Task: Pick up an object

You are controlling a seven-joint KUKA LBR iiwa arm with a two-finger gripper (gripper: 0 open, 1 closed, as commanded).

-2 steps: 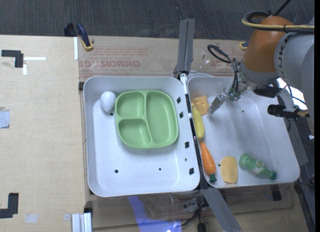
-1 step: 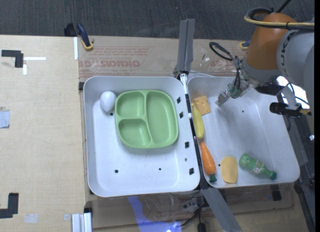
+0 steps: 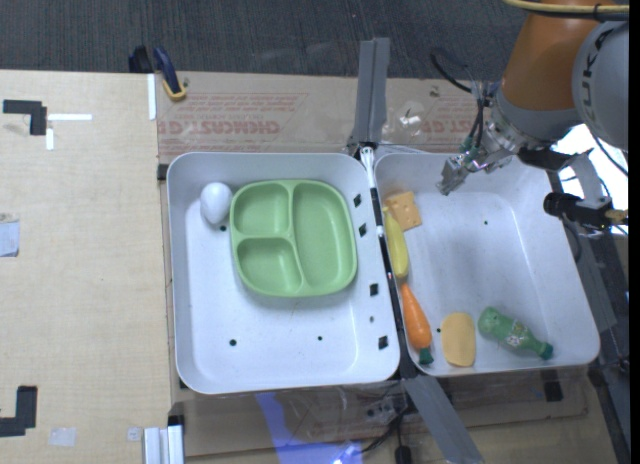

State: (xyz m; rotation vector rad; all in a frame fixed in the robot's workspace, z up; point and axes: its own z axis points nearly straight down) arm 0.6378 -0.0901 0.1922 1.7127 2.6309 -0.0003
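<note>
My gripper (image 3: 462, 174) hangs over the far end of the right bin (image 3: 560, 282), open with nothing between its fingers. Along that bin's left wall lie an orange cheese wedge (image 3: 403, 210), a yellow banana (image 3: 397, 247) and a carrot (image 3: 416, 320). At the near end rest a yellow-orange oval piece (image 3: 459, 339) and a green bottle (image 3: 512, 333) on its side. The cheese wedge is the closest thing, down and left of the gripper, and apart from it.
The left bin (image 3: 270, 352) holds a green divided plate (image 3: 294, 237) and a white egg (image 3: 215, 202) touching the plate's far left rim. A grey divider post (image 3: 371, 92) stands behind the bins. The bare middle of the right bin lies under the arm.
</note>
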